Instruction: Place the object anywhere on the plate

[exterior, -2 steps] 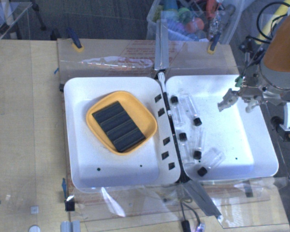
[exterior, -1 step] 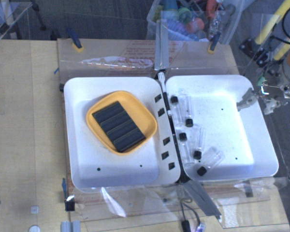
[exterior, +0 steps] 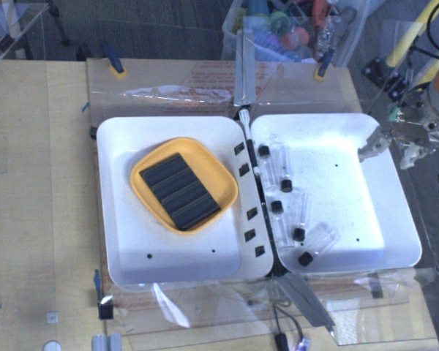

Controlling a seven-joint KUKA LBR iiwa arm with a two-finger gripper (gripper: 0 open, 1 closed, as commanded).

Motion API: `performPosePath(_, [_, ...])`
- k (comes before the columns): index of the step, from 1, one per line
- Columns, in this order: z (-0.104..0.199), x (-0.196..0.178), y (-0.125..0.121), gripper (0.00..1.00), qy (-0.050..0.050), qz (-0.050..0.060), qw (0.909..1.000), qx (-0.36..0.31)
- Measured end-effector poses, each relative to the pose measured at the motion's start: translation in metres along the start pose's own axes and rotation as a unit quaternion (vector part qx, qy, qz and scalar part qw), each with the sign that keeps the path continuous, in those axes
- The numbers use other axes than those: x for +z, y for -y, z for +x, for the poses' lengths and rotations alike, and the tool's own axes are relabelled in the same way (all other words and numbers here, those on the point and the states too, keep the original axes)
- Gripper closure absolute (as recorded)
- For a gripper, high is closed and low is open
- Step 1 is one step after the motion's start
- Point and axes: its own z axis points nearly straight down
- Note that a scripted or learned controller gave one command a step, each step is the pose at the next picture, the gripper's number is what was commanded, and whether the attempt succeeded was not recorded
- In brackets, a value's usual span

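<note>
A: Item one, gripper point(exterior: 392, 143)?
B: Right edge, over the right bin's point(exterior: 395, 218) rim; arm cut off. Whether the jaws are apart or together, I cannot tell.
A: Left bin point(exterior: 117, 218)?
B: Yellow plate point(exterior: 221, 183), with a dark ribbed block point(exterior: 179, 189) lying flat on it.
A: Right bin?
B: Clear vials with black caps point(exterior: 284, 186) by the divider, hard to make out.
A: Surroundings?
B: Wooden bench point(exterior: 36, 196); clear tub of toys point(exterior: 300, 13) behind.

Two white bins point(exterior: 124, 265), one yellow plate point(exterior: 150, 168), one dark ridged block point(exterior: 179, 191), one pincer point(exterior: 386, 147).
</note>
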Motion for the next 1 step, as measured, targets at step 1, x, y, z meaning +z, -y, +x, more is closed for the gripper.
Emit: performPosePath(1, [0.0096, -0.0051, 0.0005, 0.00, 0.000, 0.000, 0.9997, 0.024])
